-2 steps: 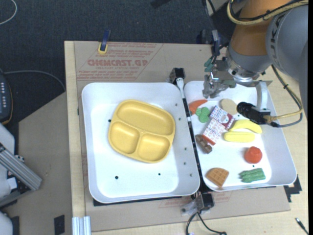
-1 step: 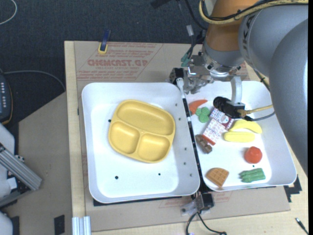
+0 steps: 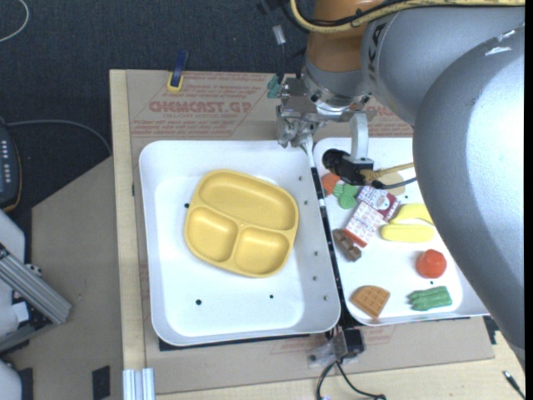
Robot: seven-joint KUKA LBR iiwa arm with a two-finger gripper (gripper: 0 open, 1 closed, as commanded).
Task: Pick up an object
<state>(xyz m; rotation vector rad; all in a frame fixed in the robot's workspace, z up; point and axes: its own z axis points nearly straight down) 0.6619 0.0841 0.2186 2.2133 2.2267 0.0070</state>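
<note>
1. Fingers: parted a little, as far as can be made out, and gripping nothing. Poised above the far end of the rims between the left bin and the right bin.
2. Nearest pickings, in the right bin just beyond the fingers: an orange piece and a green piece touching each other, then a red-and-white packet lying aslant beside them.
3. Further toward the near end of the same bin: a yellow banana, a small brown lump, a red tomato, a waffle and a green pod, each apart from its neighbours.
4. Judged to be toy food: light, stiff enough to keep shape, smooth, and likely to slip or roll under a glancing pinch. Nothing fragile by the look of it.
5. Best bet, probably the tomato: compact, standing clear, with room for a finger on either side. Take across the widest part, squarely from above, to avoid squirting it sideways.
6. Banana: grip across the short width at the middle, never end to end.
7. Packet: thin, flat, probably crinkly, hard to get under, and crowded by the green piece. Pinch across the narrow width if tried.
8. Waffle: flat on the bin floor and close to the rim, so little to bite on.
9. Yellow tray in the left bin: light, yet far too broad to span. Only a divider ridge or the raised edge offers a hold, and likely to tip when lifted.
</note>
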